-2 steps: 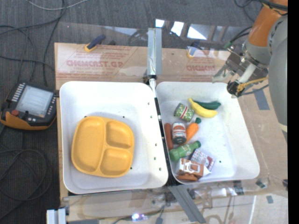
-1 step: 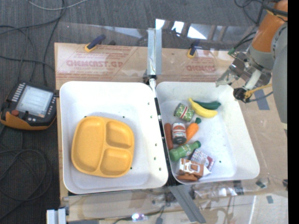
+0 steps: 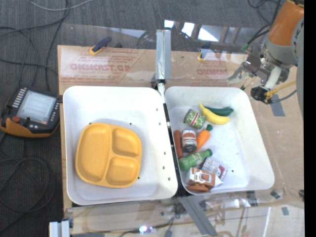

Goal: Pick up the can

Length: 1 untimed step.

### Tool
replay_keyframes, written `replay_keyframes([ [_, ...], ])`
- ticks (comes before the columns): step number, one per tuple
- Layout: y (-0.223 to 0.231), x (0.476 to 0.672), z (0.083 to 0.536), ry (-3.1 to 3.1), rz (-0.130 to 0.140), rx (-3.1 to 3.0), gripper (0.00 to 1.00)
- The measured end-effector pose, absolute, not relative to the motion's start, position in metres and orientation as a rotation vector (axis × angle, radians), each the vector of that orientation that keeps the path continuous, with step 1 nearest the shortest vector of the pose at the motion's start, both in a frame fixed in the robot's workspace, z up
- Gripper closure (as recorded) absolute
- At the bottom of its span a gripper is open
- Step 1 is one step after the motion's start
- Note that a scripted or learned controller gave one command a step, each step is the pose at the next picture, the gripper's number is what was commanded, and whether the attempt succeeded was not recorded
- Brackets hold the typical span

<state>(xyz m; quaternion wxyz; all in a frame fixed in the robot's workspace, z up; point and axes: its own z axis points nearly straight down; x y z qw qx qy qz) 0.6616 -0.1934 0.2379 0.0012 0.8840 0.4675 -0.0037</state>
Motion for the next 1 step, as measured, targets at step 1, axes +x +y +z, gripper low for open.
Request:
replay_keyframes([
  [1,-0.1371,0.6018,0.2378,1.475,-0.009,2.776,1.0],
])
